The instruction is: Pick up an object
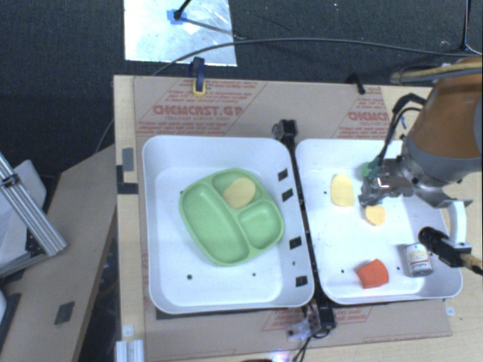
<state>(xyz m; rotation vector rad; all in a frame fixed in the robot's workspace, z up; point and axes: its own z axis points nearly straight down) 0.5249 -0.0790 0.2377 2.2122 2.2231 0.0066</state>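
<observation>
My gripper (pixel 372 196) hangs low over the middle of the right bin (pixel 324 277). A small yellow-orange piece (pixel 375 216) lies on the bin floor just below it. A pale yellow oval piece (pixel 342 190) lies to the gripper's left. Toward the front of the same bin sit an orange-red block (pixel 373 273) and a small white can with a label (pixel 416 259). In the left bin (pixel 162 202) a green divided plate (pixel 226 217) carries a yellow round piece (pixel 240 192) in its top compartment.
A black divider with clips (pixel 296 202) runs between the two bins. The bins rest on a brown cardboard sheet (pixel 226 108). An aluminium frame piece (pixel 26 210) stands off the bench at the left.
</observation>
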